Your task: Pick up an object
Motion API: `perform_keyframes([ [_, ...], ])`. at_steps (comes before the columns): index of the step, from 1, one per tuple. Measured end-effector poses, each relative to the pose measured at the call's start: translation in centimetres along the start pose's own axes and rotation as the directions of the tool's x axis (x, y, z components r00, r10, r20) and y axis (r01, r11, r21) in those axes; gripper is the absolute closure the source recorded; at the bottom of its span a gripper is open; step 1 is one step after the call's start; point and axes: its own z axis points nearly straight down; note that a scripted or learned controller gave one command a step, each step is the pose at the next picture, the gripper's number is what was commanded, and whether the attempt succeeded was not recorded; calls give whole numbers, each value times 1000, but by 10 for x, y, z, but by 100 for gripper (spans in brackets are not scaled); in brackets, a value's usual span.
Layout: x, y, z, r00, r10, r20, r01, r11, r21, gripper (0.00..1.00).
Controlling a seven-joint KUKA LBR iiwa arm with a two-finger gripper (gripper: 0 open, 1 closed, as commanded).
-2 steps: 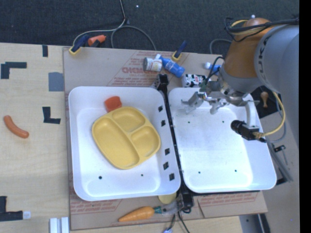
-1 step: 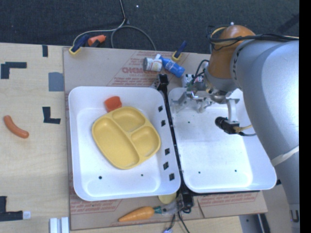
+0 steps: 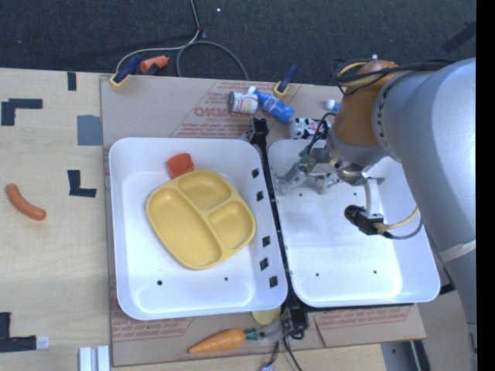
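Nearest you, an orange toy carrot point(image 3: 219, 340) lies on the bench just outside the near rim of the left shallow white bin point(image 3: 124, 230). Inside that bin you see a yellow three-section plastic plate point(image 3: 200, 218) lying flat in the middle, and a small red-orange block point(image 3: 180, 164) touching its far edge. Right of it, in the right shallow white bin point(image 3: 402, 280), the metal two-finger gripper point(image 3: 290, 178) sits low at the far-left corner; you cannot tell how far it is open, and nothing is visible between its fingers. Beyond the bins lies a white-and-blue bottle point(image 3: 263, 103).
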Motion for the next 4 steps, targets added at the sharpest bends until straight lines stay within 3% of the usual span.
perform_keyframes([
  [1,-9,38,1,1000,-1,-2,1,1000,4,0],
  [2,-9,38,-9,1000,-2,-1,2,1000,2,100],
  [3,33,-116,-103,1000,1,-5,-1,1000,9,100],
  [4,107,-105,-98,1000,-6,-4,6,1000,8,100],
])
